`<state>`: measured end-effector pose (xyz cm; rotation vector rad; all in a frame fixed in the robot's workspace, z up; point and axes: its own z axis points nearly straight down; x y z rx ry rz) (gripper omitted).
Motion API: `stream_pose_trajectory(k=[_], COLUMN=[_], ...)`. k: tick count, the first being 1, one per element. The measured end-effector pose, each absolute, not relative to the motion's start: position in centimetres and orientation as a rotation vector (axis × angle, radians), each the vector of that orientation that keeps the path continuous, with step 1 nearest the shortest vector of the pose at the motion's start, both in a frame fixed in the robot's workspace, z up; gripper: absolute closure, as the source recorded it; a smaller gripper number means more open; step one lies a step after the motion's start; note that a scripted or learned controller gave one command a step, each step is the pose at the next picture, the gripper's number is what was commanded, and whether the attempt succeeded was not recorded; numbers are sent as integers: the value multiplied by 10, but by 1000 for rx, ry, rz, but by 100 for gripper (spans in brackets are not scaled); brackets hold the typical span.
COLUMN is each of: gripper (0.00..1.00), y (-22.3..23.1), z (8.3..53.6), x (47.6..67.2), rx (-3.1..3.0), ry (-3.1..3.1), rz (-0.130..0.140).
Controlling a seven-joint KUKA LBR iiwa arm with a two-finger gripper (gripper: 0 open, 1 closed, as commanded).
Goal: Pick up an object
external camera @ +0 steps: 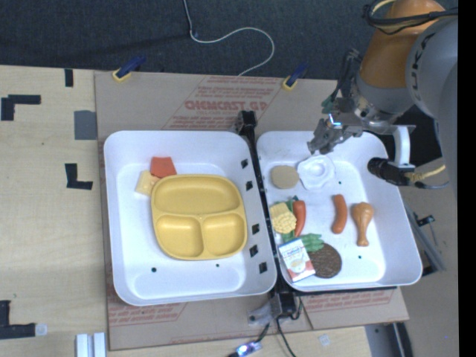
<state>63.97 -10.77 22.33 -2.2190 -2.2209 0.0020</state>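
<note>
My gripper [321,144] hangs over the back of the right bin [394,266], just above and behind a small white cup [315,172]. I see nothing held between its fingers. Beside the cup lies a tan round cookie [283,176]. Further forward lie a sausage [339,213], a chicken drumstick [362,220], a carrot [300,216], a corn piece [282,218], a dark burger patty [326,261] and a small printed carton [295,259] on something green.
The left bin [126,274] holds a yellow divided plate [199,216], with an orange-red block [163,166] and a pale yellow block [144,183] behind it. A black divider [254,192] separates the bins. The arm fills the upper right.
</note>
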Motion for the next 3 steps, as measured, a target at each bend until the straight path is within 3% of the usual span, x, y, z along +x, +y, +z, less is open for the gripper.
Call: stream_pose_trajectory(k=[3], gripper=[100], y=[32], z=[212], x=[544], rx=[-2212], ry=[-2222], rz=[7])
